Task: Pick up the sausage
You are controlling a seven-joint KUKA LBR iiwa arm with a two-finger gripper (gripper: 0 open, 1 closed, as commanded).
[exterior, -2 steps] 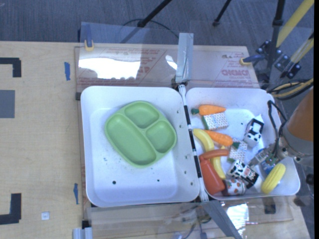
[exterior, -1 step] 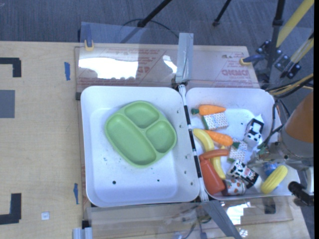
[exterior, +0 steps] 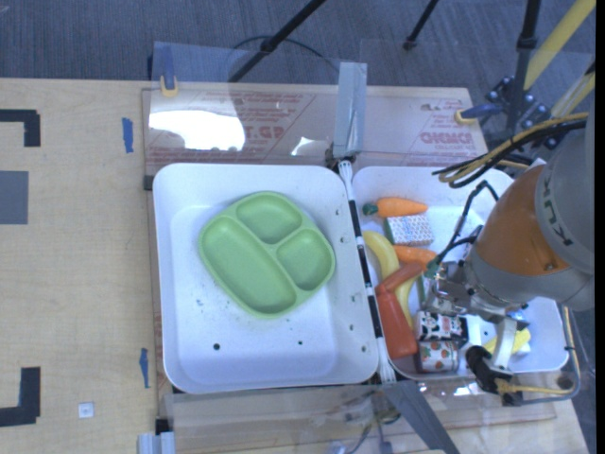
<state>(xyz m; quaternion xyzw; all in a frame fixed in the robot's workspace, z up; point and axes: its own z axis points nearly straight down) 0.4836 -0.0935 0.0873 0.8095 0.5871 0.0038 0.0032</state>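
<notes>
My claw [exterior: 442,296] hangs low in the right bin [exterior: 553,356], just beside the sausage [exterior: 394,312], and whether it is spread or pressed together I cannot tell. That bin also holds a carrot [exterior: 401,206], a speckled white block [exterior: 409,228], a banana [exterior: 382,253] touching the reddish sausage that lies along the bin's left wall, and a spotted box [exterior: 438,340]. The left bin [exterior: 189,348] carries a green three-compartment plate [exterior: 267,253], its sections bare.

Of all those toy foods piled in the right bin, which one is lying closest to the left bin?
The long red sausage. It lies along the right bin's left wall, beside the divider. The yellow banana is a little further in, and the two orange carrots further still.
</notes>
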